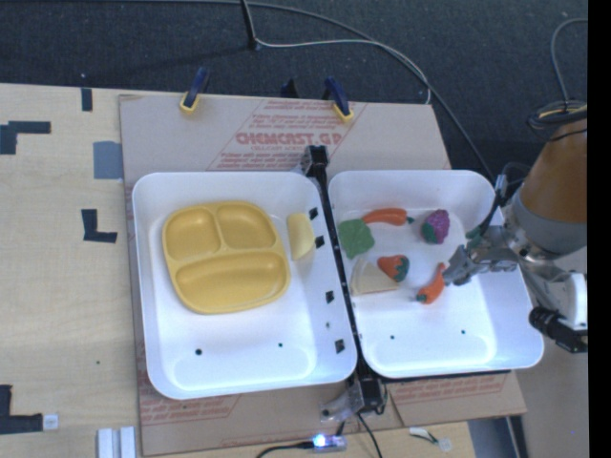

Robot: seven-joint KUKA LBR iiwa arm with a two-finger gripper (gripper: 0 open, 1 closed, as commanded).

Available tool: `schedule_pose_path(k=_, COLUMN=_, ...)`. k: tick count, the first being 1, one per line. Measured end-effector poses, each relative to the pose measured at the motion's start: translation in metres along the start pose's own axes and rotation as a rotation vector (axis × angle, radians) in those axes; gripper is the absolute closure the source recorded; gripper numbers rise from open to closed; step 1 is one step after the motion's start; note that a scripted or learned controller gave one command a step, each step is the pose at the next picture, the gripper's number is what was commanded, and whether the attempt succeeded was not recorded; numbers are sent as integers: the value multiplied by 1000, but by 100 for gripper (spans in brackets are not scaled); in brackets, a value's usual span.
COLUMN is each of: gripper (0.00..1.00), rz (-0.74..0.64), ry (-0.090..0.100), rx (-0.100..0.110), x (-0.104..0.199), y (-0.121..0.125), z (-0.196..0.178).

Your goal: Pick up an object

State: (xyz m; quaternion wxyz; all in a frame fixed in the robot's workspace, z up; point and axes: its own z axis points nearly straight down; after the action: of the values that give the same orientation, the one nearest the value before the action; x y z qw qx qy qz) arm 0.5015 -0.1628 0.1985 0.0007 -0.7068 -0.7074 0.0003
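sitting low in the right bin (477,356), toy carrot (431,287) being pinched at its upper end by gripper (456,267); resting nearby, strawberry (394,267), green leaf (355,238), purple grapes (436,224); lying in left bin (229,370), yellow divided plate (226,256).

You saw two white bins (239,375), smooth plastic, slight sheen. Yellow divided tray (226,256) was glossy moulded plastic. Bench (57,303) looked like pale wood-grain board, matt. Cardboard sheet (277,136) under bins was matt brown, printed red. Toy carrot (431,286) looked plastic, smooth. Arm's orange band (561,179) was glossy.
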Motion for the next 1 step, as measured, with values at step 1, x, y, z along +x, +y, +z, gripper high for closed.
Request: schedule_pose_path(k=1, gripper=100, rz=-3, ry=1, rx=5, x=40, y=46, z=71)
